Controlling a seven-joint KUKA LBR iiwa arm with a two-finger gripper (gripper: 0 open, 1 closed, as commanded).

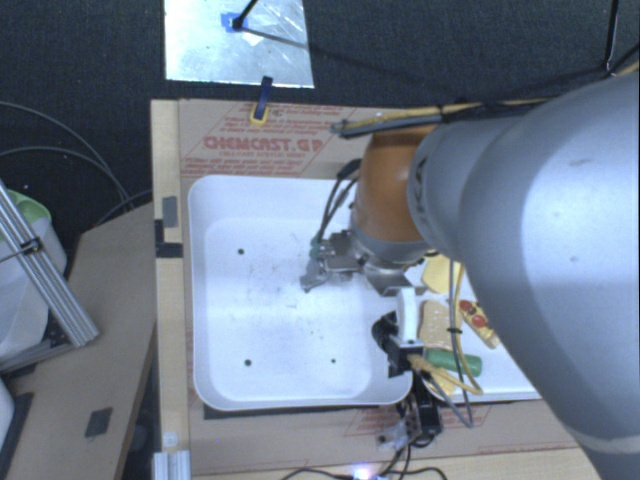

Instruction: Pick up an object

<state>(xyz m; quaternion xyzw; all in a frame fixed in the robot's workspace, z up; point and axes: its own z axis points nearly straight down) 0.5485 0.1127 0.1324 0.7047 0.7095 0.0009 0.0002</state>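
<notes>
My gripper (314, 272) hangs over the middle-right of the left white bin (240, 318), close above its floor, and I see nothing between its tips. In the right bin (510, 386), mostly hidden by the arm, lie a yellow piece (437, 274), a tan block (434, 320), a green item (458, 361) and a small orange-red item (479, 324). The arm's orange band (385, 193) stands over the wall between the two bins.
The bins rest on a cardboard sheet (255, 144) with red print. A shiny metal plate (238, 30) lies on the dark floor behind it. Aluminium rails (45, 278) and a wooden shelf (110, 348) stand to the left.
</notes>
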